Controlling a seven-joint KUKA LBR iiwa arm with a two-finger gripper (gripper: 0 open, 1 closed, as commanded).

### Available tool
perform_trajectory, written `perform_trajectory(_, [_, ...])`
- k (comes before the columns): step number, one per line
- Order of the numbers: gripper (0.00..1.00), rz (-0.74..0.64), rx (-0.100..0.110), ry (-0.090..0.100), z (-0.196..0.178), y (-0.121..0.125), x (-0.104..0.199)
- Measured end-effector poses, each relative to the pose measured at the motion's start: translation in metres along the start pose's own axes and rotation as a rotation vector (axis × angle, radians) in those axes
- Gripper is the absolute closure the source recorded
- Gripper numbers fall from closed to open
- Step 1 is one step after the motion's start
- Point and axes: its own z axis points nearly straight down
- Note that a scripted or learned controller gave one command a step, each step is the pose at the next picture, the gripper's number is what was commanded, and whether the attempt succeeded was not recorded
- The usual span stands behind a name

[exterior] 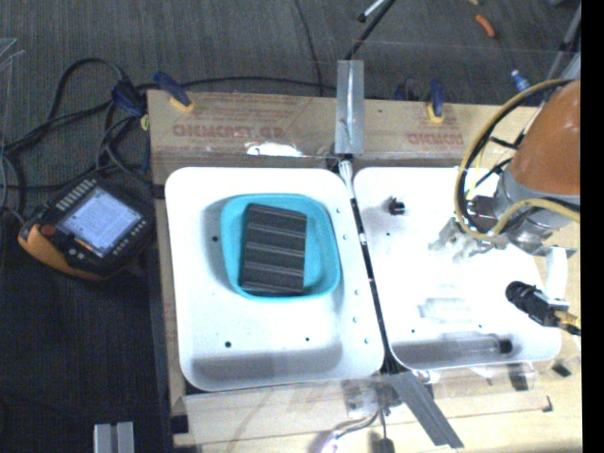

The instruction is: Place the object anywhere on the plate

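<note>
Plate: a blue plate (326, 253) sits in the left bin (189, 281), toward its far half, near the wall shared with the right bin (415, 333).
Object: a dark ribbed block (274, 248) lies flat on the plate, well inside its rim, long side running from the far edge of the counter (283, 132) toward the near edge.
Arm: the grey arm with its orange band (557, 144) hangs over the right bin's right side, well apart from the plate.
Fingers: the gripper (460, 243) is a pale blur above the white floor of the right bin; whether the fingers are spread or pressed together I cannot tell, and nothing can be made out between them.
Progress: judged from how things lie, the placing looks done, as the block rests on the plate and nothing touches it.
Left to do: seemingly nothing beyond the arm getting clear.
Other: a small dark piece (396, 206) lies near the far edge of the right bin.
</note>
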Motion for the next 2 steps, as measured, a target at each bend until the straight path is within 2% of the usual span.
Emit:
perform_trajectory(1, [0.0, 0.0, 0.0, 0.0, 0.0, 0.0, 0.0])
perform_trajectory(2, [0.0, 0.04, 0.002, 0.0, -0.003, -0.048, 0.055])
